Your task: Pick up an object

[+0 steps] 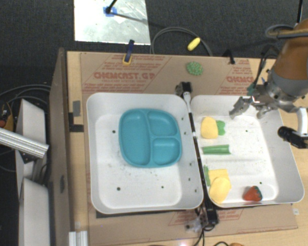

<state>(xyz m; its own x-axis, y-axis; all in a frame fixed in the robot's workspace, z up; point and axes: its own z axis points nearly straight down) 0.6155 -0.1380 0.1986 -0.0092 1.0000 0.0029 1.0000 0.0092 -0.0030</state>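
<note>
The arm (297,50) is cut off at the right edge. The pincer (250,109) hangs over the right bin's (282,158) far rim, its 2 fingers spread apart with nothing between them. Just left of and nearer than it lies a yellow piece (209,127) touching a green bit (220,127), then a green stick (216,149). Nearer still sit another yellow piece (219,186) and a red piece (252,193), shapes hard to identify. Far left, the left bin (102,183) holds a blue 3-part tray (149,138).

A blue divided plate (149,138) sits in the left bin (105,188); a green disc (194,68) lies on the brown board (143,73) behind.
</note>
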